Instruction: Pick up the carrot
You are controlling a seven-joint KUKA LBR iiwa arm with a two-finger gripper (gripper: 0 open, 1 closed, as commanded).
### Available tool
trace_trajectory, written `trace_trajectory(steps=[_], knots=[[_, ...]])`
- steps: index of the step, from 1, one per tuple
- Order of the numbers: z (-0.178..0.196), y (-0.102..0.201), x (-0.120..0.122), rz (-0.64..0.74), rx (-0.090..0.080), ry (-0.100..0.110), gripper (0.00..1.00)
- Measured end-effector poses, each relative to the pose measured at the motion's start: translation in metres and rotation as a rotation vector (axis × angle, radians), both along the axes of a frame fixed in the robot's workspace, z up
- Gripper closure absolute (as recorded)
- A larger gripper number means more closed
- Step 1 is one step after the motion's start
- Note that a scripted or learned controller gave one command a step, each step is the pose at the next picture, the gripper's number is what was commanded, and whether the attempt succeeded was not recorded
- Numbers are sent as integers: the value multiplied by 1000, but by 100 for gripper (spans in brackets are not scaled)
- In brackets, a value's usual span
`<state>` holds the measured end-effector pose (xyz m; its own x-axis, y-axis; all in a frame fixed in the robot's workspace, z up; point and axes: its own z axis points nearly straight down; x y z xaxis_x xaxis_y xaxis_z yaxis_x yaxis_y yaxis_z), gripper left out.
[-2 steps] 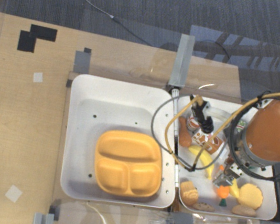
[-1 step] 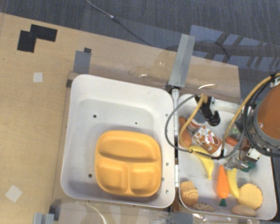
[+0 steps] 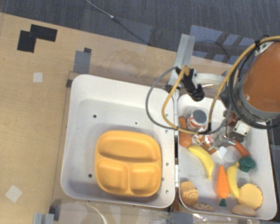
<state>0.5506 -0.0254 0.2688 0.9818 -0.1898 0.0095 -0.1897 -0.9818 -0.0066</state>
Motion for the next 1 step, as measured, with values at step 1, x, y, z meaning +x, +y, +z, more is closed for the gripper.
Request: trace_trajectory(steps=[1], knots=[[-127,-64,-49,-34,-2,18,100]])
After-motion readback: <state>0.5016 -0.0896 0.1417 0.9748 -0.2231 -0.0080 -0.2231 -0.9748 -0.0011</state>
